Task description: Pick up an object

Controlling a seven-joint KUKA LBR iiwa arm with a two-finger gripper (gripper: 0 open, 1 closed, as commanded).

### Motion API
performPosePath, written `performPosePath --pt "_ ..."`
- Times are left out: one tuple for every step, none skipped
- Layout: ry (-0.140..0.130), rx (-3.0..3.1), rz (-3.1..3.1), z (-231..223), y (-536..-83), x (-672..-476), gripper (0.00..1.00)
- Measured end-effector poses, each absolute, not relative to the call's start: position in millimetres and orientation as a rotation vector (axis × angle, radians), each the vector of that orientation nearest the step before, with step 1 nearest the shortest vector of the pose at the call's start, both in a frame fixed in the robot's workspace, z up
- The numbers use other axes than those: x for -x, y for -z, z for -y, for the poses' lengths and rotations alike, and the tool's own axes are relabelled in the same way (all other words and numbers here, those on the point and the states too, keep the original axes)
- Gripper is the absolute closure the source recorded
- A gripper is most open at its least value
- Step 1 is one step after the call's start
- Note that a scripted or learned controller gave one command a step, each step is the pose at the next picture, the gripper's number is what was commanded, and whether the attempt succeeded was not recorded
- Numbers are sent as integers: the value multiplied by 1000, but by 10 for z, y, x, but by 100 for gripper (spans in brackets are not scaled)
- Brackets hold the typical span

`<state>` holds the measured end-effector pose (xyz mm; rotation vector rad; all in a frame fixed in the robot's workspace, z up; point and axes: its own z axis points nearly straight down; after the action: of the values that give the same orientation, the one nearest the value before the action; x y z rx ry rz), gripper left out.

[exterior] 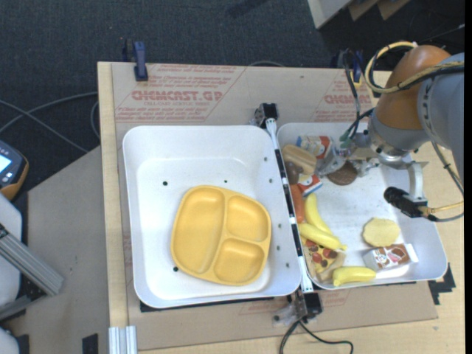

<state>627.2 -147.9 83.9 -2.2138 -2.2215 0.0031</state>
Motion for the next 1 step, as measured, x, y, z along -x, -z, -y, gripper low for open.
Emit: performPosePath --pt "-4 2221 2227 1210 -848 -6580 0"
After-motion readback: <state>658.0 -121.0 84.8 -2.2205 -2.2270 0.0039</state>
